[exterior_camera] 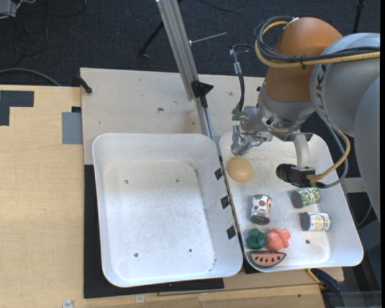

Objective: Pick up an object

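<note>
Over the right bin (346, 252), the arm (346, 76) hangs with its gripper (242, 145) low, near the bin's far-left corner. Whether it is parted or closed I cannot tell; nothing is visibly held. Judged step: approach, grasp not yet made. The nearest candidate is the tan ball (240, 170), just below and beside the gripper tip; whether they touch is unclear.

Largest first. The left bin (115, 159) is shallow, white, matte and faintly speckled, with rounded corners. The right bin is the same shape and carries all the objects. The arm is smooth grey shell with a glossy orange dome and looped black cables.

Objects, descending:
- watermelon slice (267, 258), flat wedge, at near edge
- tan ball, smooth, round, likely to roll
- small can (260, 208), patterned label, tilted
- red lump (278, 239) touching green lump (256, 239), both irregular
- two small jars (306, 197) and (316, 221), lying on their sides

Next move, as I judge it: centre over the ball, descend straight and close evenly, since a round smooth body may squirt sideways against the bin wall.
</note>
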Robot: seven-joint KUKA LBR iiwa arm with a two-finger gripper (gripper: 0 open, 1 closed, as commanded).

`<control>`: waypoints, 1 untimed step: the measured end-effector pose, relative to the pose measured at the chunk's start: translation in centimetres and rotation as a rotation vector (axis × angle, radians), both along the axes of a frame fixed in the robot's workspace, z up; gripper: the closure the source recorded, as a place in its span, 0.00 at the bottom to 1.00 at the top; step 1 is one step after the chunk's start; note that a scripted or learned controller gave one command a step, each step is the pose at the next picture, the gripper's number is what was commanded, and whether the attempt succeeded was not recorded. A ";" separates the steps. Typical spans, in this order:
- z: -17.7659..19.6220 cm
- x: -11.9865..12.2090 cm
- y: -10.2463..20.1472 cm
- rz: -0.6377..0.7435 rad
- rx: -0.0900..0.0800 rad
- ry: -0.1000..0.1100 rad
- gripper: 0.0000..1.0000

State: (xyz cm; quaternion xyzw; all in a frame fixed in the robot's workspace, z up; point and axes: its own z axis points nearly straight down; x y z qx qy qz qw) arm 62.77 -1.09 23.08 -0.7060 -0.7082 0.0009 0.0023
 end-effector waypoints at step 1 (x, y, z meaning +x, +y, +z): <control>0.4 -0.5 4.4 0.001 0.000 0.000 1.00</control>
